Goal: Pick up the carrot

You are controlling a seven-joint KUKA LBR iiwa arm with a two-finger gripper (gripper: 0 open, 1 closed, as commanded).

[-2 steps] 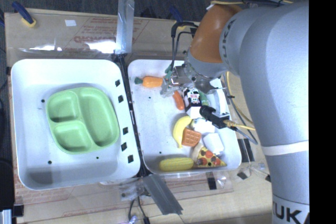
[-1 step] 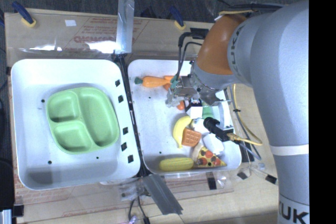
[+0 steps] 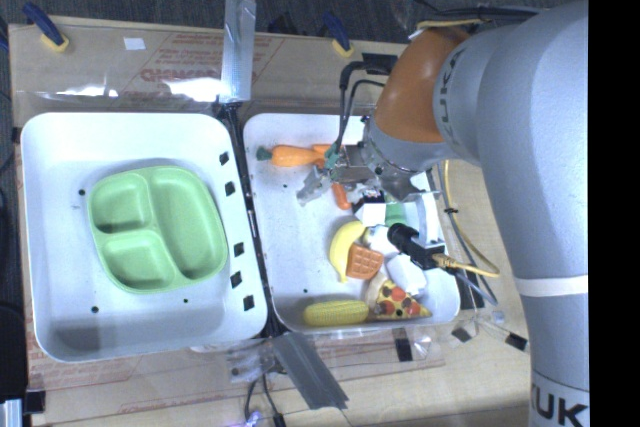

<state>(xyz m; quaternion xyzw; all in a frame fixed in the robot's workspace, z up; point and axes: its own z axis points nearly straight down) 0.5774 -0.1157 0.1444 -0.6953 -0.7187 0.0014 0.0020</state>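
The carrot (image 3: pixel 293 155) lies at the far end of the right bin (image 3: pixel 300 285), green top toward the divider. The pincer (image 3: pixel 318 183) hovers just beside it, fingers spread, holding nothing. To grip well, centre over the orange body, straddle its width, then descend.
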